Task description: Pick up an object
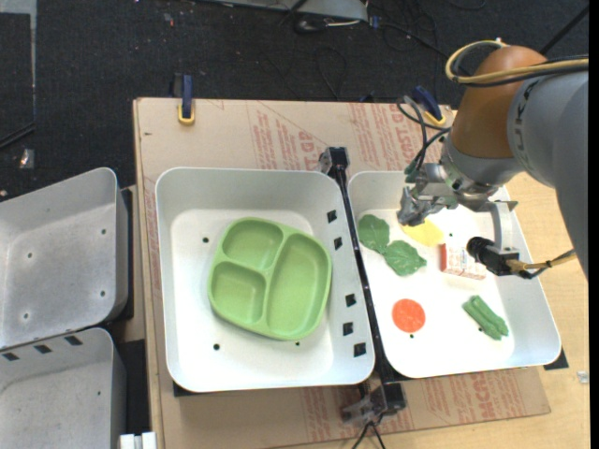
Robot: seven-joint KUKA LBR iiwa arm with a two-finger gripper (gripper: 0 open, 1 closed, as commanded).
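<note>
The right bin (538, 344) holds several small objects: two green leaf-like pieces (388, 244), a yellow piece (426, 233), a red and white box (460, 261), an orange disc (408, 315) and a green pod (485, 315). My gripper (415, 214) hangs low over the bin's far left part, right at the yellow piece's far edge and beside the green leaves. The wrist hides the fingertips.
The left bin (178, 251) carries a light green divided plate (270, 277). A black divider (351, 251) runs between the bins. Grey trays (56, 251) lie off the bench at left. Cables (487, 59) loop around the arm's wrist.
</note>
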